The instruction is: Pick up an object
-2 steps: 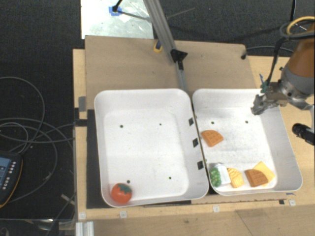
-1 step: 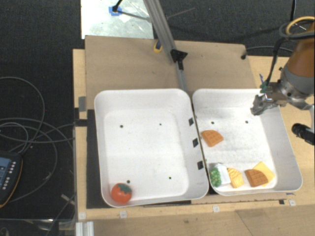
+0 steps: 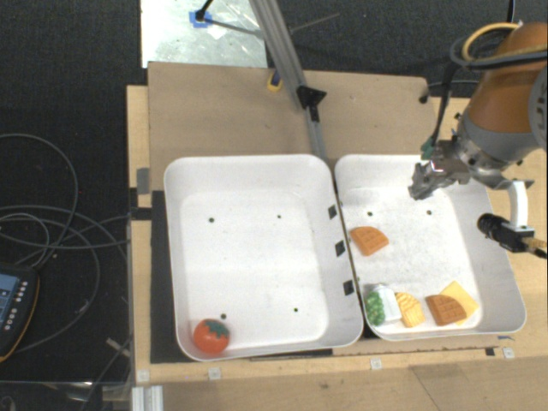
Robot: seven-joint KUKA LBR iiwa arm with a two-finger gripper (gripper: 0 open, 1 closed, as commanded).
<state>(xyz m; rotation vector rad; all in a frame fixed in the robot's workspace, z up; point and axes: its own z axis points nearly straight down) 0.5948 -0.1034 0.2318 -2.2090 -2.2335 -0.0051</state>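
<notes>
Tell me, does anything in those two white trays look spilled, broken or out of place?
Nothing stands out. A tomato sits alone in the left bin. The right bin holds an orange wedge and a cluster of small food pieces at its near edge, all apparently intact.

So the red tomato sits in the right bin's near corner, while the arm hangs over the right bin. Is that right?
Not quite. The camera view shows the red tomato in the near corner of the left bin, not the right one. The arm's gripper does hang over the right bin.
</notes>
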